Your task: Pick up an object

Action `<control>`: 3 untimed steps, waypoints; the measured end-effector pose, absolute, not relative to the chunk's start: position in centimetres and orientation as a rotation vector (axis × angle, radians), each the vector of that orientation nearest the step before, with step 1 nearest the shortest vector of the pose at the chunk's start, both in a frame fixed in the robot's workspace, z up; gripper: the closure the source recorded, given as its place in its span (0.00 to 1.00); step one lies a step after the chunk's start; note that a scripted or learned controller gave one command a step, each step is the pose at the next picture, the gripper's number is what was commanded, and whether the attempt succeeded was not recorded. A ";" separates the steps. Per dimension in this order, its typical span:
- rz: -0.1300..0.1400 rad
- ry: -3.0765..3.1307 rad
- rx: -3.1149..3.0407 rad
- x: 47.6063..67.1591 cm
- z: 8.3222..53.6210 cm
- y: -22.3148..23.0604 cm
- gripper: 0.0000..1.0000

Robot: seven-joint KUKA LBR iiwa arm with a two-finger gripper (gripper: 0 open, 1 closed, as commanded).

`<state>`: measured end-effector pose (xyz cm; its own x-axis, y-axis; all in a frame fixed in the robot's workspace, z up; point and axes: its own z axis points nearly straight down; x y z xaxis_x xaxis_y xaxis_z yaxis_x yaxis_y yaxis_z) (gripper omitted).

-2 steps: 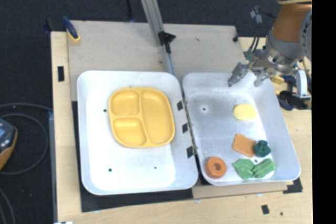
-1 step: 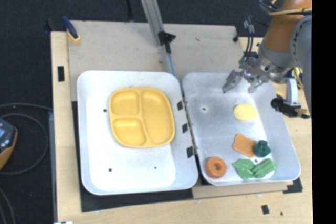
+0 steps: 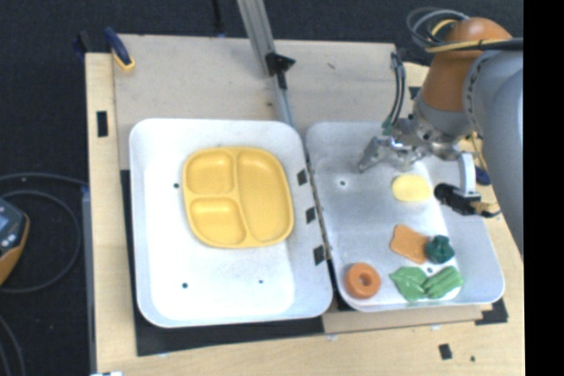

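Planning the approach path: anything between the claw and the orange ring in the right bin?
Camera view: from the claw to the orange ring runs bare white bin floor. The pale yellow piece and orange wedge lie just right of that line.

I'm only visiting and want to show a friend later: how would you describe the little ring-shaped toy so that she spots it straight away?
Start at the right-hand shallow white bin, the one without the yellow divided plate. Follow its near edge to the left corner, where a small orange ring-shaped toy like a doughnut lies flat. The green leafy toy pieces beside it are a different colour, and nothing else there has a hole through its middle.
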<state>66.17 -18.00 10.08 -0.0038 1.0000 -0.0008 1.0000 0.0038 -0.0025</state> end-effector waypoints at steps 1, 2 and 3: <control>-0.001 -2.231 -2.220 66.3 11.6 -18.1 1.00; -0.005 -2.229 -2.222 66.1 16.2 -17.9 1.00; -0.005 -2.230 -2.221 66.3 21.7 -18.1 1.00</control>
<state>66.27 -18.06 21.66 -0.0039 1.0000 -0.0020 1.0000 0.0039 0.0065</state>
